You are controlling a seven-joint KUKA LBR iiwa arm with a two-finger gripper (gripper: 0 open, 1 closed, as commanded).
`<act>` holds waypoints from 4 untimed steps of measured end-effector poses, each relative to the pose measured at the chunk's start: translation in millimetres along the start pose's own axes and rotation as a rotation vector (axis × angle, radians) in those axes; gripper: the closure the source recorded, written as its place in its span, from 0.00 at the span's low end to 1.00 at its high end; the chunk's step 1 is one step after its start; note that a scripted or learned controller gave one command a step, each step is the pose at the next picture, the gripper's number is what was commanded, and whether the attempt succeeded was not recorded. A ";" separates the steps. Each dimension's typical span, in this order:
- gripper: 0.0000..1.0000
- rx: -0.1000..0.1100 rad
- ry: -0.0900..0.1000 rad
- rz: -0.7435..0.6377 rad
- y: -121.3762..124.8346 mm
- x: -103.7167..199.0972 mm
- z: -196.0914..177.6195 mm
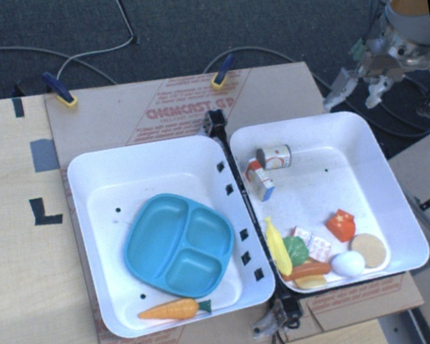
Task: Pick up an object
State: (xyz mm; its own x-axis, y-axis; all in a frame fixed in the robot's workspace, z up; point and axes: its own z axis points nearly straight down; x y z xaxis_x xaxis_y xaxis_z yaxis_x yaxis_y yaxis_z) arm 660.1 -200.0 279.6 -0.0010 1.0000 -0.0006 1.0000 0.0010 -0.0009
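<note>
The small things to be picked lie in the right-hand shallow white bin [380,180]: a small silver tin can [275,157] on its side near the far-left corner, a little red, white and blue carton [260,181] just in front of it, and along the near edge a yellow toy banana [277,247], a green leafy toy [296,249], a red-and-white patterned packet [318,248], an orange-red toy sausage [309,270], a white egg [347,264], a tan round biscuit [368,250] and a red toy pepper [341,225]. None of them is between the fingers; the grey two-finger gripper [358,91] hangs above and outside the bin's far-right corner, well apart from every item, its two pale fingers spread apart with nothing between them. The left-hand white bin [94,228] holds a blue divided plastic plate [180,245] and an orange toy carrot [173,311] by its near wall. Both bins rest on a brown cardboard sheet [180,107].
</note>
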 end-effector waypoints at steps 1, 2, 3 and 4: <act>0.00 0.003 0.001 0.002 -47.0 -23.7 110.3; 0.00 -0.002 0.001 0.000 -106.0 2.3 193.2; 0.00 -0.004 -0.001 0.001 -175.1 33.1 193.5; 1.00 -0.006 -0.003 0.002 -174.5 32.1 183.6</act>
State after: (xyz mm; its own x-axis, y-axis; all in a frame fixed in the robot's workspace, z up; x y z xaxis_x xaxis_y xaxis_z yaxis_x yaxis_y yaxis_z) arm 485.4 -168.2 96.2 0.0011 1.0000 -0.0037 1.0000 -0.0011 0.0050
